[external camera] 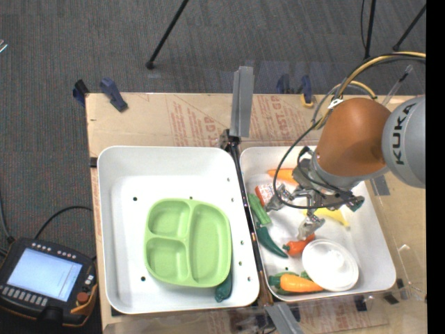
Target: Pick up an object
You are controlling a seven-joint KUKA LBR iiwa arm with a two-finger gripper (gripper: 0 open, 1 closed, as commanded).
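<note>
Overhead, the arm (pixel 389 141), lettered "KUKA", is being reached in from the right over the right bin (pixel 384 252), its gripper (pixel 311 211) being held low among the toys; its grip cannot be told. A carrot (pixel 300 282), white bowl (pixel 331 264) and green pods (pixel 260 211) are being kept there, while a green tray (pixel 188 242) is being held by the left bin (pixel 115 221).

The arm (pixel 410 141) is a smooth, rounded grey casing with "KUKA" printed on it in dark capital letters. Next to the lettering sits a broad, glossy orange band (pixel 354 138), domed like a cap above the wrist. Thin black and yellowish cables (pixel 348 89) loop out from behind the band. Below it hangs the pincer (pixel 311 211), a cluster of dark and silvery metal parts with slim, bare-metal linkages.
</note>
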